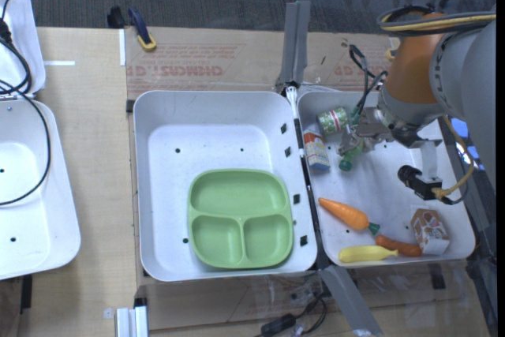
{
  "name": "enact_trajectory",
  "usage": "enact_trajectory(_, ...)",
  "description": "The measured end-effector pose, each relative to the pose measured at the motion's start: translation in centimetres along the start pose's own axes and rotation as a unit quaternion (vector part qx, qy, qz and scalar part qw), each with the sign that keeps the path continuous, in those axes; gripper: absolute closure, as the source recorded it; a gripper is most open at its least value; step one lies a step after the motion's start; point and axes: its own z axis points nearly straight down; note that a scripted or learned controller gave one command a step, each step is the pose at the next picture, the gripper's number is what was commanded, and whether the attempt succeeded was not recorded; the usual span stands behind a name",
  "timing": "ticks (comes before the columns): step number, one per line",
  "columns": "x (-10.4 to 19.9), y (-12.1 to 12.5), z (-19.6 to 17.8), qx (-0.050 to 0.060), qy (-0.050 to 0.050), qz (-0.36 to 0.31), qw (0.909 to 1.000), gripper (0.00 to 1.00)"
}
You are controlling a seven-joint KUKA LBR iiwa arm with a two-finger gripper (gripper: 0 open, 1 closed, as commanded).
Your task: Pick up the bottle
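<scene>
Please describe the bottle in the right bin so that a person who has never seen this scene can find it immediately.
Look in the right bin, along its left wall beside the divider. The bottle lies there, below the green-and-white can and above the orange carrot. It is the small white bottle with a red top, left of the gripper.

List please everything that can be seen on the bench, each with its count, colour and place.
Shallow white bins: two, side by side.
Green plastic divided tray: one, in the left bin.
Small bottle with white label and red cap: one, lying at the right bin's left wall.
Green and white can: one, right bin, far end.
Orange toy carrot: one, right bin, middle.
Yellow toy banana: one, right bin, near edge.
Small brown and white carton: one, right bin, near right corner.
Blue and yellow clamp: one, on the bench beyond the left bin.
Grey arm with orange band: one, from the right; its hand is over the right bin, beside the bottle.
</scene>
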Motion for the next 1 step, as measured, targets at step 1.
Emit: enact_trajectory(1, 5.78, -0.64, -11.70, 0.000, 0.001, -0.020, 0.9998, 1.00)
